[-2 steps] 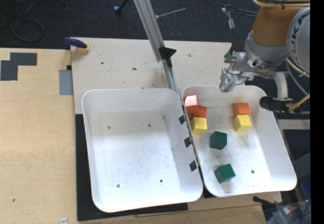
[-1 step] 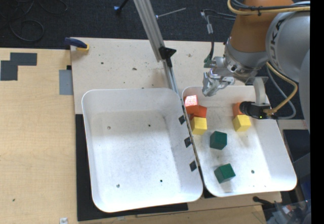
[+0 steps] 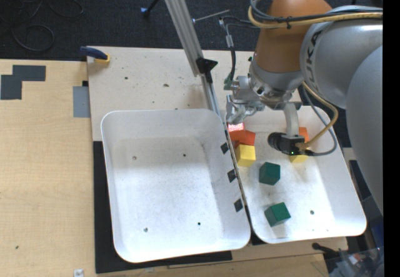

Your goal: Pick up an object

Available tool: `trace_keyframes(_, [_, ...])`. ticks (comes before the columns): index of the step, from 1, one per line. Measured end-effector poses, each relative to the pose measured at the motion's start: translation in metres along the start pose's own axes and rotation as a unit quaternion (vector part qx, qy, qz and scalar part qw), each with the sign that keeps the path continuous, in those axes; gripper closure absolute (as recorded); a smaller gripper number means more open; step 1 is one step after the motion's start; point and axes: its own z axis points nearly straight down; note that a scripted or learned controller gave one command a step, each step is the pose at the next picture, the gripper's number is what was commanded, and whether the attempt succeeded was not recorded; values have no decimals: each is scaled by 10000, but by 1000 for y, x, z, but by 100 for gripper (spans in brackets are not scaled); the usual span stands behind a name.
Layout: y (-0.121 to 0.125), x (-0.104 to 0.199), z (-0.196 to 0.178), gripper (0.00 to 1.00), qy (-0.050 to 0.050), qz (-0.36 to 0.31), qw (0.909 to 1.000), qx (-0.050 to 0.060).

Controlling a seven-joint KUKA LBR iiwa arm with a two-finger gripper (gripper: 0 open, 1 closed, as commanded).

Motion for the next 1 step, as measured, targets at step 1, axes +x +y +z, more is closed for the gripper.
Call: trace_keyframes(1, [2,62,6,100,-2,1,10000,-15])
